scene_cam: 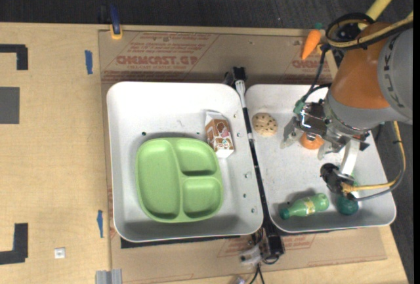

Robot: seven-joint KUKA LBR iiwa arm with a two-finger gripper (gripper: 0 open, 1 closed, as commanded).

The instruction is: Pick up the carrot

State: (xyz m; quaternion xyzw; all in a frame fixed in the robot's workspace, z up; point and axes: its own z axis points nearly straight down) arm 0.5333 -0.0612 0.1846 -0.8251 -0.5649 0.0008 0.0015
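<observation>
Gripper [308, 134] low in the right bin [282, 174], over an orange object [311, 141].
Whether its fingers grip it cannot be told; a cookie [264, 124] lies just left.

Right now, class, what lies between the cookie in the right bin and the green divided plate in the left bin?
In the camera view, a small carton and the bins' adjoining rims lie between the cookie and the green divided plate.
</observation>
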